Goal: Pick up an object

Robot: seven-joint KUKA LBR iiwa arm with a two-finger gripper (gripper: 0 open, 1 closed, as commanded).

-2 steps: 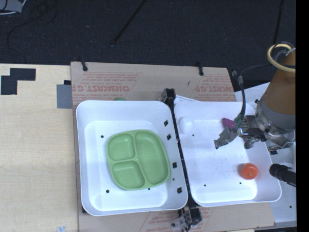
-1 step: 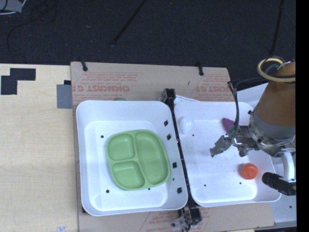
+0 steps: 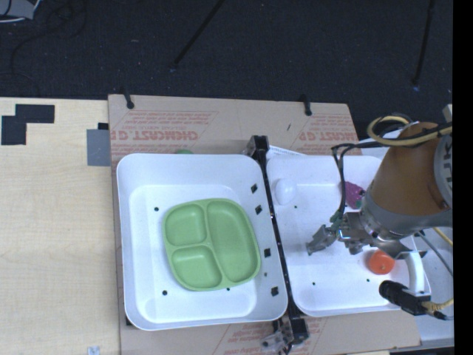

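Two shallow white bins are sitting side by side on a brown cardboard sheet (image 3: 222, 128), and the camera view is showing the grey arm with its orange band (image 3: 406, 183) reaching into the right-hand bin (image 3: 325, 294), with the pincer (image 3: 319, 242) hanging low over that bin's bare white floor. Whether the pincer is open or closed cannot be told at this slant, and nothing is showing in its grasp. The likeliest thing to pick, a small round orange object (image 3: 381, 262), is lying near the pincer, behind its tip on the arm's side and a little toward the view's bottom, tucked close under the wrist; judging by that, the pincer is sitting past it, not over it, and is probably needing to draw back toward the arm before closing. A small magenta object (image 3: 355, 193) is resting further off, up the view from the pincer and partly hidden by the arm. A pale rounded lump (image 3: 284, 191), too faint to name, is lying up and to the view's left. Beyond the divider, well apart to the view's left of the pincer, a light green plastic plate with three compartments (image 3: 211, 242) is lying flat in the left-hand bin (image 3: 140, 191), out of the way of this attempt.
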